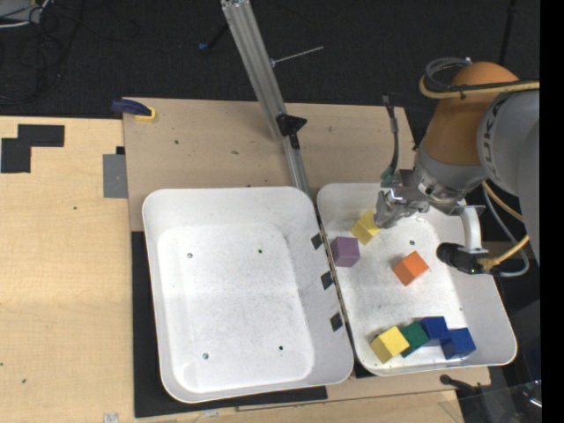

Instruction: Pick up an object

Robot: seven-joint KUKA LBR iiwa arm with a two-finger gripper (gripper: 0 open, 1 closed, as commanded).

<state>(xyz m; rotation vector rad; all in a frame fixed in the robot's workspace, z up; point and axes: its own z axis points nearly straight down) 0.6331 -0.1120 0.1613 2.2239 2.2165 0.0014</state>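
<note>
Nearest the camera, in the right bin, a yellow cube, a green cube and two blue cubes huddle touching at the front edge. Farther in, an orange cube sits alone; a purple cube lies by the left wall. Beyond it a yellow block rests tilted, just beside the hand, which hovers at its upper right. I cannot tell whether the hand is apart or together. Judged from here, an off-centre descent could nudge the tilted block away, or toward the purple cube, so the grasp closes on nothing
</note>
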